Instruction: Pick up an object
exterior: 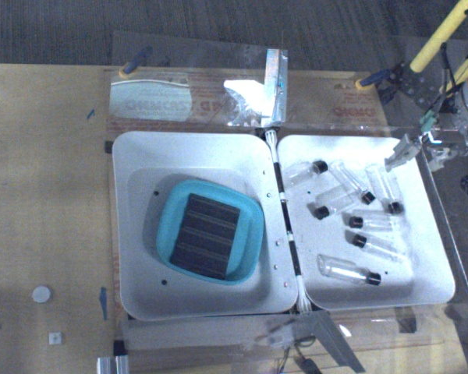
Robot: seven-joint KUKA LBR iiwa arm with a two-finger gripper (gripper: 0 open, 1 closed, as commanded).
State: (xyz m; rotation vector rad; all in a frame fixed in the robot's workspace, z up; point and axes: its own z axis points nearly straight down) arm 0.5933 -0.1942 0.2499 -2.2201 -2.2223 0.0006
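End effector (398, 156): over right bin's (433, 287) far right corner; finger state cannot be told.
Vials (351, 269): scattered in right bin.
Left bin (132, 287): blue tray (168, 216), dark block (209, 234).

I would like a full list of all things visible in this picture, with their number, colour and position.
Bins: 2, white, side by side on the bench; left bin, right bin.
Tray: 1, light blue, in the left bin, slightly turned.
Ridged insert: 1, dark grey, lying in the tray.
Vials: about 7, clear with black caps, scattered in the right bin; exact count hard to tell.
Clear plastic sheet: 1, transparent, behind the bins.
Clamps: 2, orange and blue, at the back; one left, one right.
Small disc: 1, grey, on the bench at the left.
Bench: 1, tan.
Gripper: 1, grey metal, above the back right corner of the right bin.
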